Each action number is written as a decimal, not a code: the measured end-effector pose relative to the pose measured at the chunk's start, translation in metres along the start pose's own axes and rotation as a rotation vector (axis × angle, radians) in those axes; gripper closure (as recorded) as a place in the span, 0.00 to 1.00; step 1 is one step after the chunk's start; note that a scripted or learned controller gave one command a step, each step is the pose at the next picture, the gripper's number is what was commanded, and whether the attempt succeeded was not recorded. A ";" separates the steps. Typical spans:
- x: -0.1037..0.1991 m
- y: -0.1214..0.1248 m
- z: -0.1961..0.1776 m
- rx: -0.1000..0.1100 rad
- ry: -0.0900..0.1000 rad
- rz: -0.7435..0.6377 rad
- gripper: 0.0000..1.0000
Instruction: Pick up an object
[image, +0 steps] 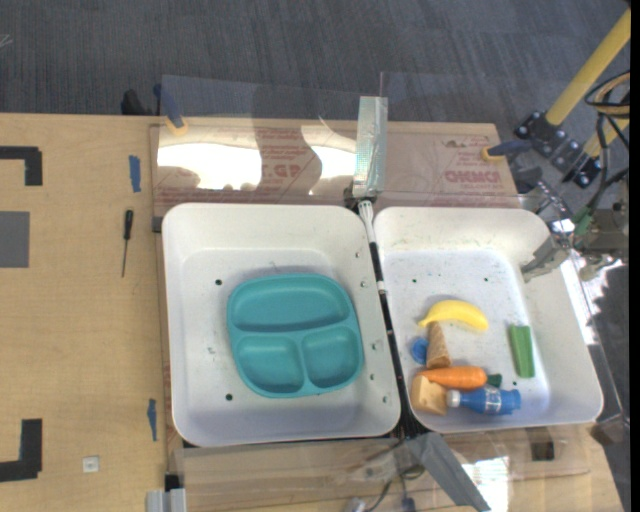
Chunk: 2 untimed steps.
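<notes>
So the desk (70, 300) has the two white bins side by side. The left bin (190, 240) has a teal divided plate (293, 333) sitting in the middle, three compartments, nothing in them. All the pickable stuff is in the right bin (470, 232), bunched toward the near end: a yellow banana (455, 315), a brownish cone-shaped thing (438, 345) just under it with a small blue bit (418, 351) at its left, an orange carrot (458, 378) lying sideways, a tan chunk (428, 394) below that, a blue bottle (487, 402) lying on its side touching the carrot, and a green stick-like piece (521, 350) off to the right, apart from the rest. The hand (560, 238) is at the right bin's far right corner, up by the rim, well away from the pile. Can't tell how open it is from this angle, and I can't see anything in it.
</notes>
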<state>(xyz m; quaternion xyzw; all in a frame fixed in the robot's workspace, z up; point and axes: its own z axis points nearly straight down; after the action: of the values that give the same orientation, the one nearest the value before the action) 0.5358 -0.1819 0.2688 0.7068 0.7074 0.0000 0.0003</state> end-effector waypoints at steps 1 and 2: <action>0.010 -0.053 0.174 -0.004 -0.001 0.052 0.00; -0.015 0.013 0.182 -0.005 0.000 -0.044 0.00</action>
<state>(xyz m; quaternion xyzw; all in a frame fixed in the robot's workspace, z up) 0.5487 -0.1969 0.0869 0.6911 0.7227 0.0017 0.0021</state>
